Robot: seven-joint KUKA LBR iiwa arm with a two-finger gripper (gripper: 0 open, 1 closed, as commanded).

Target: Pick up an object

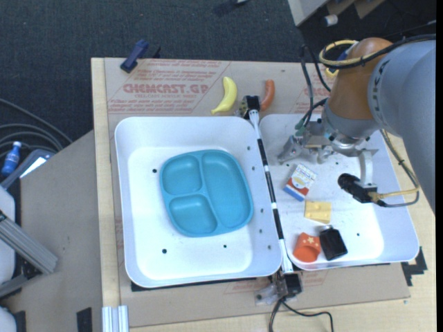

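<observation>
Your gripper (304,147) hangs above the carton (300,181); its state I cannot tell; centre over it before descending.

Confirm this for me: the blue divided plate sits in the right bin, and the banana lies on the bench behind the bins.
Not quite. The camera view shows the blue divided plate in the left bin, not the right bin. The rest holds: the banana lies on the bench behind the bins.
</observation>
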